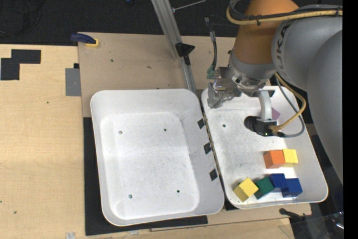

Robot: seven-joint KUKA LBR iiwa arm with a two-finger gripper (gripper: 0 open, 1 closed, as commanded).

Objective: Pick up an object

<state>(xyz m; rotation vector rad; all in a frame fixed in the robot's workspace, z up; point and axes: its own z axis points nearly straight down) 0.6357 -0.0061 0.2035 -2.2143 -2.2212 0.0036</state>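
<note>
**Five blocks waiting in the right bin**

You have the gripper (219,93) at the far-left corner of the right bin (235,145); whether it is open or closed cannot be told. The orange block (273,159) and yellow block (290,156) touch near the right rim; another yellow block (245,189), a green block (265,186) and a blue block (286,184) crowd the near edge. They look light, rigid and probably smooth: grip opposite flat faces.

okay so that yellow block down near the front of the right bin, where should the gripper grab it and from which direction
Judging from the camera view, come straight down on the yellow block from above and close on its two free flat sides, the left and front ones facing bare bin floor. It sits turned at an angle, so rotate the gripper to match. The green block crowds its right side, leaving little finger room there.
</note>
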